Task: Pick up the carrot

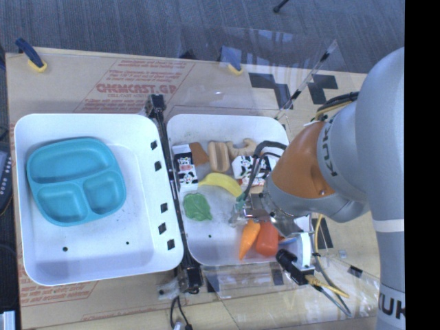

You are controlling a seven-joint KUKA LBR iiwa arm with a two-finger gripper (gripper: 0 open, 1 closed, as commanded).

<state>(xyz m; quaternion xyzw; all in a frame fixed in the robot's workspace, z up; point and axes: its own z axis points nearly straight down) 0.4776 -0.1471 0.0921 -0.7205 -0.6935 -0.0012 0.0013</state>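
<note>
**Arm bent low over the right bin, beside the carrot**

The grey arm (371, 157) reaches in from the right, its orange band (306, 167) tilted down over the right bin (206, 249). The gripper (249, 210) sits under the wrist, mostly hidden, and its grip state cannot be told. The carrot (247, 239) lies near the bin's front edge, its long axis steeply slanted, narrow tip pointing down-left, thick end just beside a red-orange object (268, 241).

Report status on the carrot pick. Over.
Gripper low in right bin, just above carrot's top end. Carrot lying on bin floor, no grasp seen. Red item pressed against carrot's right side; banana nearby.
</note>
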